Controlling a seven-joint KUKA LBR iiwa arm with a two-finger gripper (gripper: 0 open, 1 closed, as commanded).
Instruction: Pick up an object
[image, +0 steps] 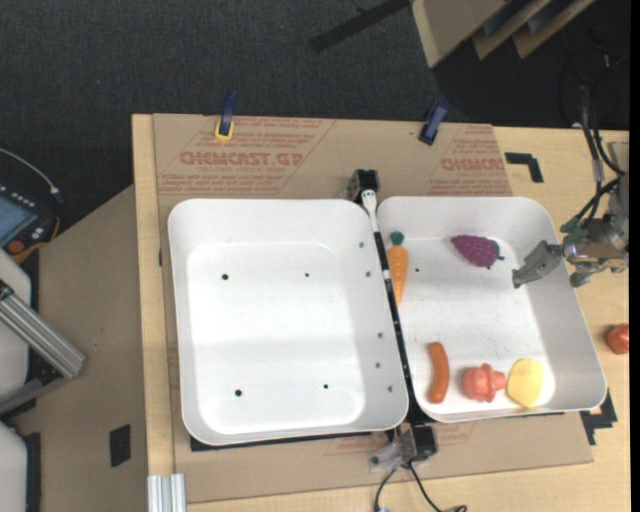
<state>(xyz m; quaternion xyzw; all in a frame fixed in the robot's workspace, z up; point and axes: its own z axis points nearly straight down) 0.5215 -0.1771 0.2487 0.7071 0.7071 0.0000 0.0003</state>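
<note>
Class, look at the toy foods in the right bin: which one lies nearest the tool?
The purple grapes, in the bin's upper part, just left of the tool. The carrot, sausage, red toy and lemon lie farther off.

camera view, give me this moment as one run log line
gripper: over right bin's right edge, nothing held | purple grapes: nearest | carrot: by divider | sausage, red toy, lemon: front

Bright, even light (slightly soft)

Gripper (548, 262) over right bin (575, 340) — beside purple grapes (476, 250)
</note>
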